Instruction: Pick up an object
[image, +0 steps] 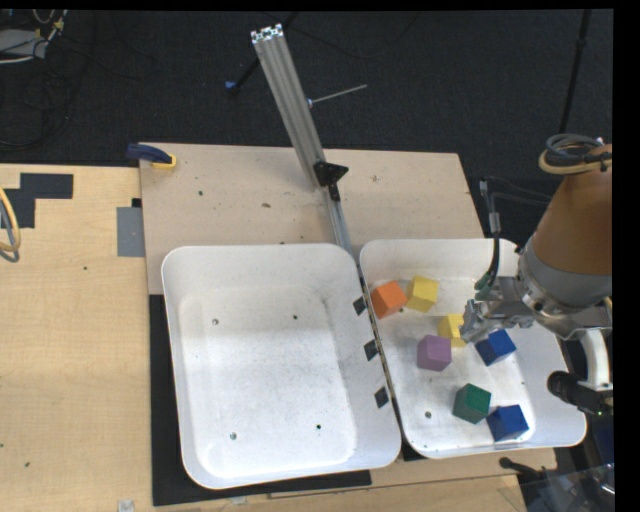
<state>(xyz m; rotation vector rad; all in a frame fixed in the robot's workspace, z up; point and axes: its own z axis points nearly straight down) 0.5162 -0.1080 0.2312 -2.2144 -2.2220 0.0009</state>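
Seven blocks lie in the right bin (440, 447), all candidates for the pick; going near to far, a blue block (508, 421) sits by the bin's near right corner with a green block (471, 402) just beside it on the left; further in, a second blue block (495, 347) lies toward the right edge and a purple block (434, 352) toward the middle; between them a small yellow block (450, 327) shows, partly covered by the gripper (473, 322); farthest, a larger yellow block (423, 293) and an orange block (389, 297) lie near the bin's left wall, the two close together. The left bin (200, 290) stands alongside. The arm (572, 240) reaches in over the right edge, and the gripper hangs low above the small yellow block and the second blue one; whether it is spread or closed I cannot tell, and nothing shows as held. To do this step well, I judge it best to commit to one block, centre over it, and descend straight; the small yellow block has close neighbours on both sides, so an off-centre approach could nudge them or catch two at once; lift only once the block is squarely caught.
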